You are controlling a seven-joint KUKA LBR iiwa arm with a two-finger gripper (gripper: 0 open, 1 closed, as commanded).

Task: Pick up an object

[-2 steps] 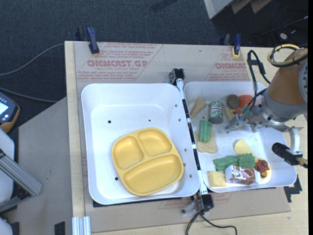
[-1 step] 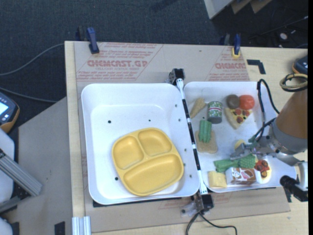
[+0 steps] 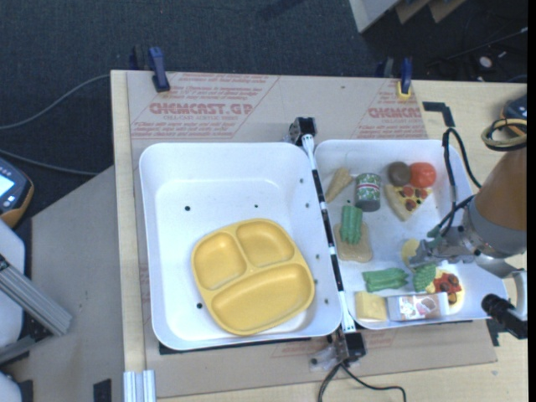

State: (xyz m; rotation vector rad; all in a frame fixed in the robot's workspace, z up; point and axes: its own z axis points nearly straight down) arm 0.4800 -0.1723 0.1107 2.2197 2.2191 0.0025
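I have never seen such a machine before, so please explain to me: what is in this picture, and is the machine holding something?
One camera looks down at a slant on a bench. The grey and orange shape at the right is a robot arm; its gripper hangs low over the right bin, among toy food such as a green can and a pizza slice. I cannot tell whether it holds anything. The left bin holds a yellow divided plate.

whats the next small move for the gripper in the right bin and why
Probably a short descent. The two-finger gripper sits low in the right white bin, over a small green toy piece beside the long green bean-like toy, with nothing visibly between its fingers.
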